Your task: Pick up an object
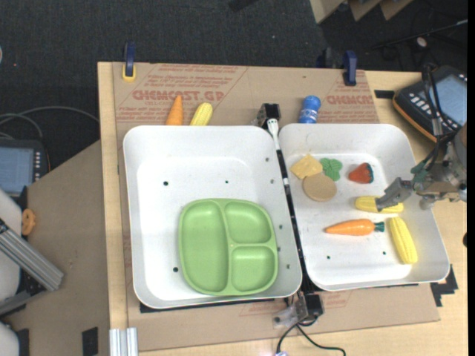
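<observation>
The right bin (423, 269) holds several toy foods: a yellow wedge (306, 167), a green broccoli piece (331, 168), a red strawberry (361, 173), a tan round disc (320, 189), a small yellow piece (375, 205), an orange carrot (350, 228) and a yellow corn cob (402, 239). My gripper (392, 194) reaches in from the right edge and hangs low over the right end of the small yellow piece. I see nothing held in it.
The left bin (148, 169) holds a green divided plate (228, 245). Behind the bins lie an orange carrot (174, 112), a yellow piece (201, 113), a black part (267, 113) and a blue bottle (310, 109). A handheld device (438, 102) sits at far right.
</observation>
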